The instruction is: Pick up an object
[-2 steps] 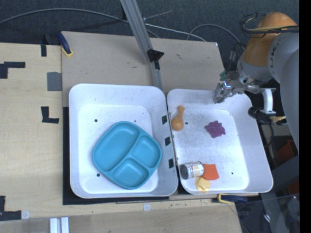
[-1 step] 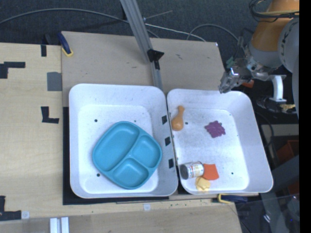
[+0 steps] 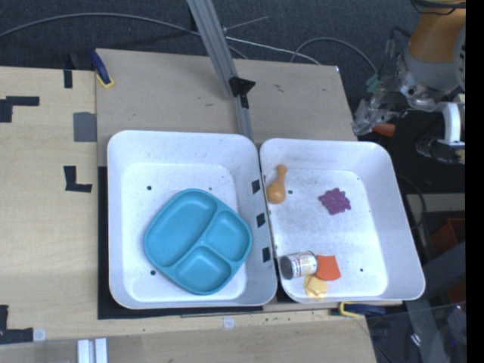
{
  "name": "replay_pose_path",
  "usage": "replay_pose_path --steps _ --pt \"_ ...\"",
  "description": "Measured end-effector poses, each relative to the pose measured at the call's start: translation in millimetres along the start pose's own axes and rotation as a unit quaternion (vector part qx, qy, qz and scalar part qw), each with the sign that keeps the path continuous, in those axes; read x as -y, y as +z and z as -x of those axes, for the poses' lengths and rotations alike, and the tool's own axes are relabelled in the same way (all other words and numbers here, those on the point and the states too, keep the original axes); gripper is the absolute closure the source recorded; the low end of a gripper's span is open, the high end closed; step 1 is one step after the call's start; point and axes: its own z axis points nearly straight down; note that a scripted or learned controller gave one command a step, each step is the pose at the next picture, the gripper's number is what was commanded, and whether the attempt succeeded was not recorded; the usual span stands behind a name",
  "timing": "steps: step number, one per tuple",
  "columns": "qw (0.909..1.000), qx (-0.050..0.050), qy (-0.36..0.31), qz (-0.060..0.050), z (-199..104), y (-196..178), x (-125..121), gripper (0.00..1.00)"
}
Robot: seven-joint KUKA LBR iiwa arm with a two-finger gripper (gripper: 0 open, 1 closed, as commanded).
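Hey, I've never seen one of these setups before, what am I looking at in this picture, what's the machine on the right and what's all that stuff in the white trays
This is one camera fixed above a workbench, looking down at a slant. The machine at the upper right is a robot arm, grey with an orange band; its gripper hangs outside the trays, past the right bin's far corner. Nothing visible is between its fingers.

Two shallow white bins sit side by side. The left bin holds a blue divided plate. The right bin holds a tan drumstick-shaped toy, a purple cluster, a small metal can on its side, an orange piece and a yellow piece. Its job is picking one up.
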Motion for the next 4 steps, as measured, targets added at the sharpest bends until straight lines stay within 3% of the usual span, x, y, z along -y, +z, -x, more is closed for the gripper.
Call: replay_pose_path --steps 4 --pt "1.0 -0.001 -0.002 -0.005 -213 42 72 1.0"
